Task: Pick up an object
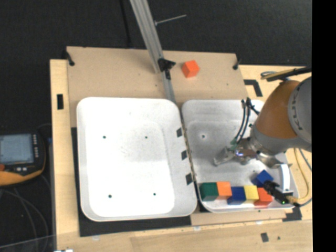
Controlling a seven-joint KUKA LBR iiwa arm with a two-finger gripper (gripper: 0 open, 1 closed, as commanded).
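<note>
My gripper (224,157) hangs low over the middle of the right bin (210,117), at the end of the grey arm with its orange band (275,114). Nothing shows in its grasp. Along the bin's front wall lies a row of blocks: green (209,190), orange (224,188), blue (237,195), yellow (251,192) and a red-orange one (264,196). Another blue block (262,177) sits just behind the row, partly under the wrist. The gripper stands behind and above the row, apart from it.
The left bin (131,156) lies beside the right one. An orange cube (190,69) rests on the brown board behind the bins, next to a slanted metal rail (149,30). A handheld device (18,151) lies off the bench at the left.
</note>
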